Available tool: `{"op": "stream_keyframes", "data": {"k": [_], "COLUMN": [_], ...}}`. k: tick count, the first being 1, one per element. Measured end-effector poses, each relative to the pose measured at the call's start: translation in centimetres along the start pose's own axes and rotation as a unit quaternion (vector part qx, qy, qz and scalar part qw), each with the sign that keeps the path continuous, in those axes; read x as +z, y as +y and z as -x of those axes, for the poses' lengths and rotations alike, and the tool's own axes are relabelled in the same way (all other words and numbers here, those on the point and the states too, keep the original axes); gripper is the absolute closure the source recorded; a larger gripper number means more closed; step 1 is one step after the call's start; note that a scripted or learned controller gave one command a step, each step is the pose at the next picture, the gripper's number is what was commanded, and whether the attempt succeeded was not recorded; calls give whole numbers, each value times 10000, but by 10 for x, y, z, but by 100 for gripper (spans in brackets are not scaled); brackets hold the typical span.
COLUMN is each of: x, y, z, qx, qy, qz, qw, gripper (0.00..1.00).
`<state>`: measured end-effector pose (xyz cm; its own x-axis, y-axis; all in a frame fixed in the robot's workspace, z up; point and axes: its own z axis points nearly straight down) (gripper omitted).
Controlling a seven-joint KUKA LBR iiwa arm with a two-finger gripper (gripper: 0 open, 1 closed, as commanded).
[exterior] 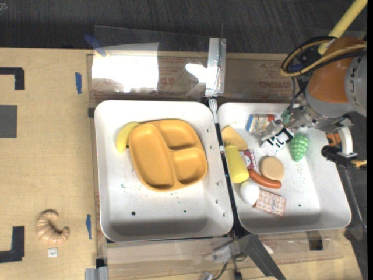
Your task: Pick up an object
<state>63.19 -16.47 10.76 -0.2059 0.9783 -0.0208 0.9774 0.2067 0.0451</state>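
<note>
Hovering my tool (278,134) low in the right bin (326,206), grip state impossible to tell; green toy (299,147) just beside it. Next: descend squarely, then close.

Light falls bright and even from above, so the two white bins (111,174) read nearly washed out, with only faint grey shading along their inner walls. The strongest glare sits on the clear plastic sheet (151,69) behind the left bin, where a white patch blots out the cardboard beneath. The orange divided tray (168,153) carries soft highlights and casts a narrow, weak shadow. The dark floor (175,4) at the top is dim and grainy. The picture is slightly soft overall; print on the small packets (271,203) is unreadable. The wooden worktop (46,156) is evenly lit.
</note>
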Motion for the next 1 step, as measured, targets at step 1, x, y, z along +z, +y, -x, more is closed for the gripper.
{"op": "stream_keyframes", "data": {"k": [1], "x": [1], "y": [53], "z": [-45], "qx": [126], "qy": [-3], "qz": [-126], "qw": [9998], "gripper": [0]}}
